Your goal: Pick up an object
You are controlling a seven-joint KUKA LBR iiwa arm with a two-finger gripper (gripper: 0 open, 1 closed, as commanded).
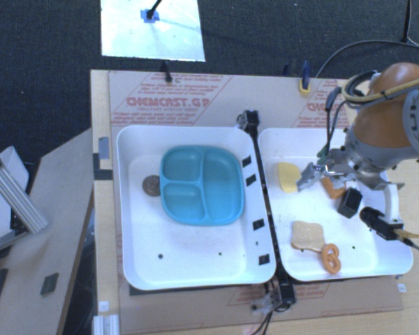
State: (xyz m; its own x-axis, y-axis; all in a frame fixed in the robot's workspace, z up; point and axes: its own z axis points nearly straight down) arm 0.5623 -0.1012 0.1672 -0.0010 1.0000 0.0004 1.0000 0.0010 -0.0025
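Objects for picking lie in right bin [398, 260]: yellow cheese wedge [288, 176] near bin's left wall, bread slice [307, 236] lower down, orange pretzel [330, 258] touching bread's lower right corner, small orange piece [333, 187] partly hidden under arm. Claw [313, 176] low over bin, just right of cheese wedge; finger spread cannot tell, nothing visibly held. Left bin [136, 267] holds blue divided plate [200, 185], brown round cookie [151, 185] at plate's left edge.
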